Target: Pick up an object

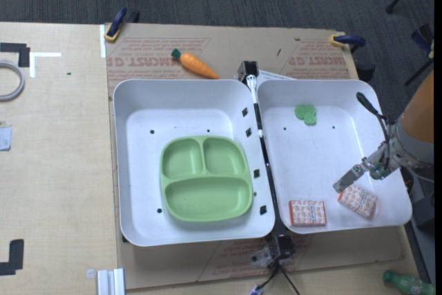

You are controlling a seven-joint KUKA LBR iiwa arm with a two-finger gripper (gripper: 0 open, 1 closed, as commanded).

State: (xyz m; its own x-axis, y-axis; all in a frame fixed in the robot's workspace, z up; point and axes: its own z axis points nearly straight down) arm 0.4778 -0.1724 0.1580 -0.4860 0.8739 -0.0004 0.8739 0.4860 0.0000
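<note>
My gripper (pixel 350 179) reaches in from the right over the near right part of the right bin (pixel 324 152). It hangs just above and to the left of a small red and white box (pixel 358 202) and holds nothing that I can see. A second red and white box (pixel 307 212) lies by the bin's front wall. A small green lump (pixel 306 113) sits near the back of the same bin. A green divided plate (pixel 206 178) lies in the left bin (pixel 138 148).
A toy carrot (pixel 195 63) lies on the cardboard behind the left bin. Blue and yellow clamps (pixel 116 23) hold the cardboard's back corners. A thin black cable (pixel 371 108) arcs over the right bin's far right side. A green bottle (pixel 407 281) lies at the bottom right.
</note>
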